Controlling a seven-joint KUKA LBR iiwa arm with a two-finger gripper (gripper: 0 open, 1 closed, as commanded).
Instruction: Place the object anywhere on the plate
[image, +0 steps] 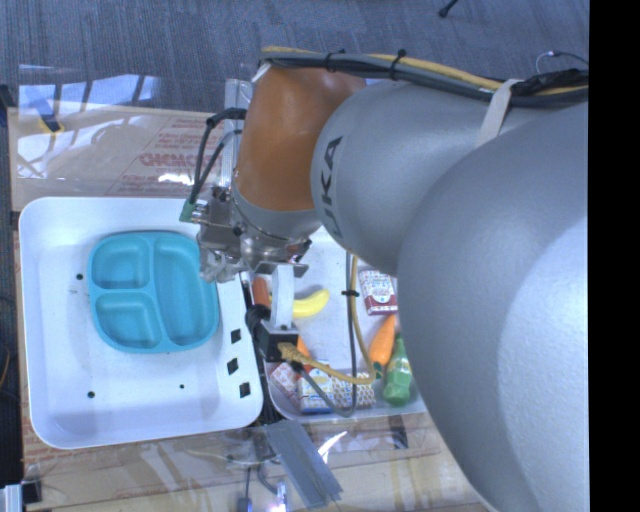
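Observation:
A light blue divided plate (153, 291) lies in the left white bin (60, 400), with nothing on it. My gripper (224, 262) hangs over the wall between the two bins, just off the plate's right edge. The big grey arm hides most of it, and I see nothing held in it. In the right bin (290, 408), just right of the gripper, lie a yellow banana (312, 302) and a small orange item (261, 292) that is partly hidden.
Further right in the right bin are a red and white packet (377, 292), an orange carrot (383, 340), a green bottle (399, 377) and a printed box (300, 386). The arm covers the rest of that bin. Bare white floor surrounds the plate.

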